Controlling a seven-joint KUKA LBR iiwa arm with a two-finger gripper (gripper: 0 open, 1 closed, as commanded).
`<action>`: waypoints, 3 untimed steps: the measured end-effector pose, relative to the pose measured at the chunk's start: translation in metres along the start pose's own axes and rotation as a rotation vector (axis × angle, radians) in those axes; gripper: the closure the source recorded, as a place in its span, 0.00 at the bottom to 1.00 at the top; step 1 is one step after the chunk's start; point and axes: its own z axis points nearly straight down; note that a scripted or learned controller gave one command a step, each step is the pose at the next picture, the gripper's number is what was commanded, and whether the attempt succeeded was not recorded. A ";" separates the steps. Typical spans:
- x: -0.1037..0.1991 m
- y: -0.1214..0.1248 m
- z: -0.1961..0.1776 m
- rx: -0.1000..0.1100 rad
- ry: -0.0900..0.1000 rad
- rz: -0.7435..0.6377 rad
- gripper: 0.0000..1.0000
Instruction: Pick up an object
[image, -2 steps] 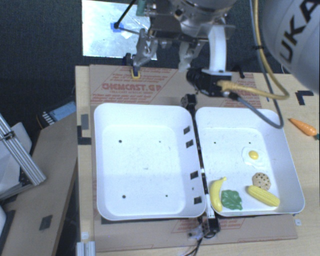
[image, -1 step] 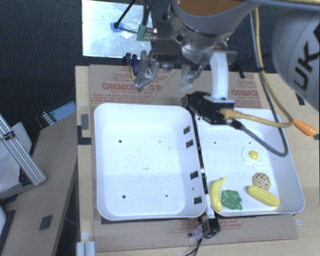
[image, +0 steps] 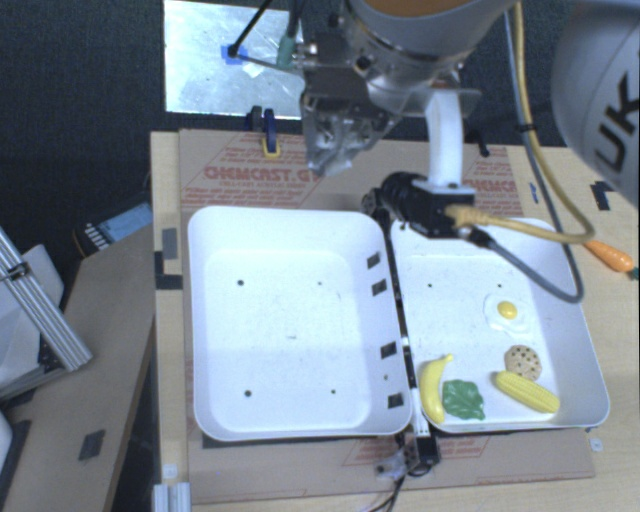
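Observation:
The right bin (image: 560, 300) holds several toy foods along its near side. A yellow banana (image: 433, 388) lies by the divider, with a green leafy piece (image: 463, 400) touching it. A yellow corn cob (image: 527, 392) lies to the right, with a brown cookie (image: 522, 361) just behind it. A fried egg (image: 507, 311) sits farther back. My gripper (image: 330, 150) hangs high in the view, over the cardboard behind the left bin's back edge and far from the foods. I see nothing in it.
The left bin (image: 290, 330) sits beside the right one, joined along a black-clipped divider (image: 395, 300). A black cable fitting with a yellow hose (image: 440, 212) lies over the right bin's back corner. A blue and yellow clamp (image: 268, 132) stands behind the bins.

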 end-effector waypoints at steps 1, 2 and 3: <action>0.000 0.000 -0.011 -0.002 0.001 -0.004 1.00; -0.020 -0.039 0.173 0.019 -0.009 0.008 1.00; 0.000 -0.037 0.467 0.000 -0.001 0.007 1.00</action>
